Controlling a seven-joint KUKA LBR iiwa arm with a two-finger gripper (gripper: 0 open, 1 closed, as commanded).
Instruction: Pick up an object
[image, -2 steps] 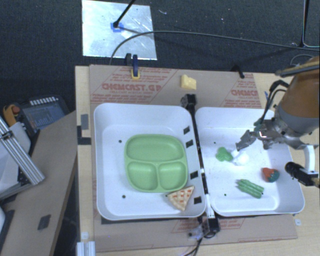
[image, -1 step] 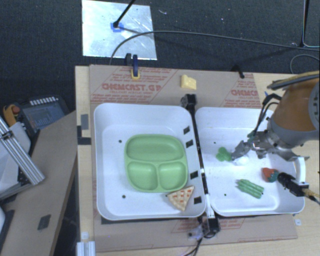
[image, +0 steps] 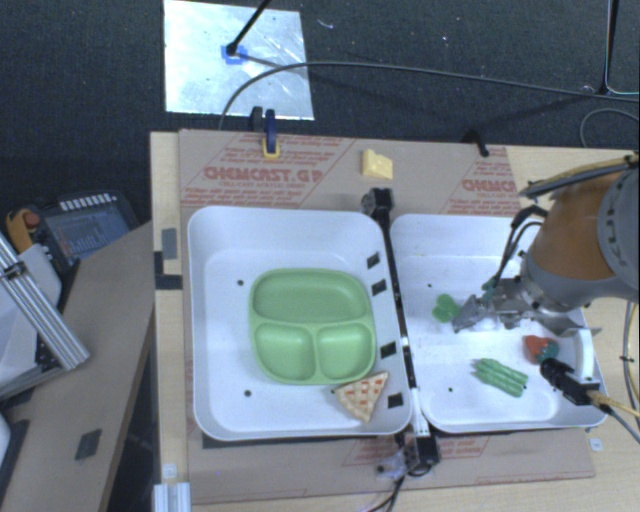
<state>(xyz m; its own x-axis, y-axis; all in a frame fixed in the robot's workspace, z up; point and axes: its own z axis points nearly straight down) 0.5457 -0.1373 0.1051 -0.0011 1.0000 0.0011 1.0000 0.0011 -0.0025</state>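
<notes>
I see the gripper (image: 470, 318) low in the right bin (image: 450, 240), just beside a small green piece (image: 445, 307), though I cannot tell from here how it is set. A ribbed green object (image: 500, 377) and a red-and-green piece (image: 541, 348) lie close around it. The left bin (image: 215, 300) holds a green divided plate (image: 312, 325) with a pizza slice (image: 361, 395) at its edge.

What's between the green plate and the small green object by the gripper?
In the camera view, the bins' divider lies between green plate and small green object.
</notes>
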